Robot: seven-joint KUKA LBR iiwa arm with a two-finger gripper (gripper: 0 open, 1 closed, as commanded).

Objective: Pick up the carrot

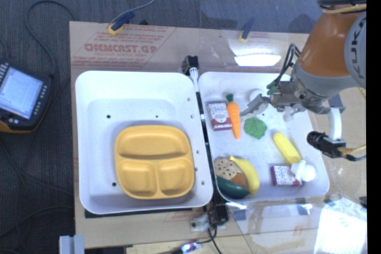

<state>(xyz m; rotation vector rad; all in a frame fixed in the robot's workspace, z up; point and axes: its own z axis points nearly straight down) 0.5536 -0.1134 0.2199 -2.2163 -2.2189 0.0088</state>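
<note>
Two white bins sit side by side on the bench, and the right bin [205, 128] holds the target: the carrot [234, 118] lies in that bin's upper-left part, just beside a small red carton [218, 115] near the bin's left wall. Nearest the camera along the same bin's lower edge are a banana [250, 172] resting on a dark green vegetable [233, 188], a second red carton [280, 175] and a white bottle-like item [306, 172]; a corn cob [286, 147] lies toward the bin's lower right, and a green leaf piece [256, 128] sits just right of the carrot's lower end. The carrot's long axis runs roughly up and down the bin, green top at the far end, tip pointing toward the banana. The gripper [255, 103] hangs just to the carrot's upper right, apart from it, so the coming move looks like a short shift left and a drop. One finger reaches toward the carrot; whether the pair is spread or closed cannot be told. Beyond it, the grey arm with its orange band [326, 38] leans in over the bin's right wall.
</note>
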